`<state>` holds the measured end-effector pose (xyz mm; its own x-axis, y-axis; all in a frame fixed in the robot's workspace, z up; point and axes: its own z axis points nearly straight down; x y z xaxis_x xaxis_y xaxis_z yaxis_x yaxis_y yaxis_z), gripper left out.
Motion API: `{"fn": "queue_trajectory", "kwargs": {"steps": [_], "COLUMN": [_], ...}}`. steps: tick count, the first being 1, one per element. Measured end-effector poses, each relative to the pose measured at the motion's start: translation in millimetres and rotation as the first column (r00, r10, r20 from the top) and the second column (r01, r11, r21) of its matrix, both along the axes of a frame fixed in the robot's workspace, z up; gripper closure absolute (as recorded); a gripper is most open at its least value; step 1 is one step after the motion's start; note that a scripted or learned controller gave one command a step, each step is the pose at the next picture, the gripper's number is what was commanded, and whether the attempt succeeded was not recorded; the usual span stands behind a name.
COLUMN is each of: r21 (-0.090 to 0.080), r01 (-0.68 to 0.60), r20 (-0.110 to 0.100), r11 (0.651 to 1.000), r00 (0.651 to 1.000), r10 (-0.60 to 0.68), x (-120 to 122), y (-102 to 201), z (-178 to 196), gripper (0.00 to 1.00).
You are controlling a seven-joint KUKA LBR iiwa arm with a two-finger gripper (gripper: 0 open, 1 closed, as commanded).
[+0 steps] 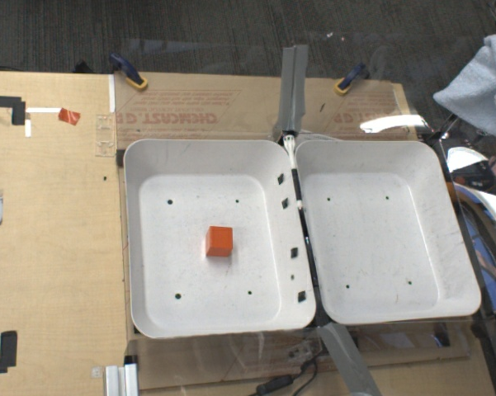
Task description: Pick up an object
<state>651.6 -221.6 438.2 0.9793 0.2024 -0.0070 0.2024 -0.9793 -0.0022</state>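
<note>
A small orange-red cube (pixel 219 242) rests on the floor of the left white bin (pixel 144 246), slightly left of and below that bin's middle. Nothing touches it. At the right edge of the view, part of the grey arm (pixel 479 81) pokes in, well away from the cube.
The right white bin (pixel 429 246) sits beside the left one, joined along a seam with black clips (pixel 297 221). Cardboard (pixel 206 110) lies behind the bins, held by clamps (pixel 130 73). A tan wooden board (pixel 49 221) lies at left. Cables (pixel 479 213) run along the right.
</note>
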Motion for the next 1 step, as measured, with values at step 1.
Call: {"fn": "queue_trajectory", "kwargs": {"steps": [1], "r21": [0.0], "r01": [-0.016], "r20": [0.001], "r11": [1.0], "r00": [1.0], "r10": [0.016], "x": [-106.8], "y": [-0.8], "z": [1.6], "gripper": [1.0]}}
